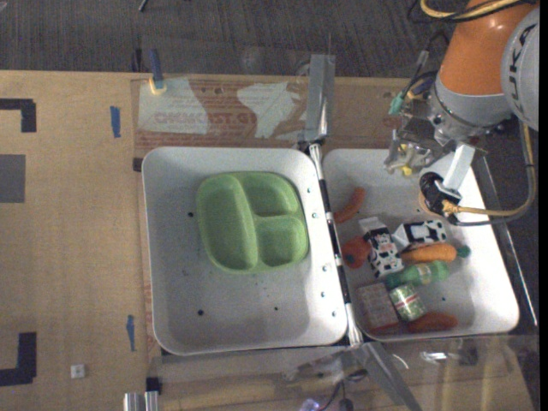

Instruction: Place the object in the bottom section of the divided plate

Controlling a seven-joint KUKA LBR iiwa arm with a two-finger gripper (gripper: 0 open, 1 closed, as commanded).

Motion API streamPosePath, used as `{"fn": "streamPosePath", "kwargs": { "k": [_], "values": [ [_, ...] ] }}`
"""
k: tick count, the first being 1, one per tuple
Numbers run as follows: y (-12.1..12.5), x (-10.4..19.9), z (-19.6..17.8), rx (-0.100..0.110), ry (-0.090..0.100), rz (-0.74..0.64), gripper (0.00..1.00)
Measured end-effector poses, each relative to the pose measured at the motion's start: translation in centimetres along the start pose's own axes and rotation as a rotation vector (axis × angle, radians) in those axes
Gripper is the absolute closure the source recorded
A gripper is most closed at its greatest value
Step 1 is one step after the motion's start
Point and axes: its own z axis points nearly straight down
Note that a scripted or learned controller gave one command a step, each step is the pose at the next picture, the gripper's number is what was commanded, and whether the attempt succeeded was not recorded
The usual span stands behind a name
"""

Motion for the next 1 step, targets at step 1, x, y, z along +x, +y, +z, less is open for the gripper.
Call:
{"fn": "streamPosePath", "kwargs": {
  "k": [1],
  "values": [
    [0.0, 0.01, -0.02, 0.0, 0.0, 0.0, 0.0]
  ]
}}
